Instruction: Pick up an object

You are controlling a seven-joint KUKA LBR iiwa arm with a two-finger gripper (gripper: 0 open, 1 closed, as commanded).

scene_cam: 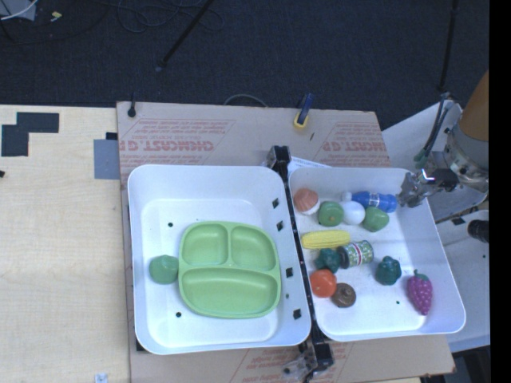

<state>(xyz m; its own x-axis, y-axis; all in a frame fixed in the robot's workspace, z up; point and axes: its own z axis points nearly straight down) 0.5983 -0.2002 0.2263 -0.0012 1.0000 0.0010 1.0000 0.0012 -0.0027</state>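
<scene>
Toys crowd the right bin (447, 294), and any one of them would satisfy the task; we judge the blue bottle (375, 201) the natural candidate, since it lies on its side near the bin's far edge, closest to the gripper (413, 188). We see the gripper hanging at the bin's upper right rim, just beside the bottle's blue end, and we cannot tell from this slanted view how the pincer stands.

To do the approach well, we would bring the gripper down square across the bottle's narrow width rather than along its length, because a round body lying flat tends to roll out of a skewed pinch. We would also keep clear of the white ball (353, 212) and the green round fruit (375, 219), which sit touching or nearly touching the bottle on its near side and could be nudged. The bin wall just behind leaves little room, so a steep descent looks safer than a sweep.

The bottle looks small and smooth, blue with a paler cap toward the left. Elsewhere lie a yellow corn cob (325, 239), a purple grape bunch (420, 291) and a brown ring (344, 295). The left bin (152, 190) holds a green divided plate (229, 269).
</scene>
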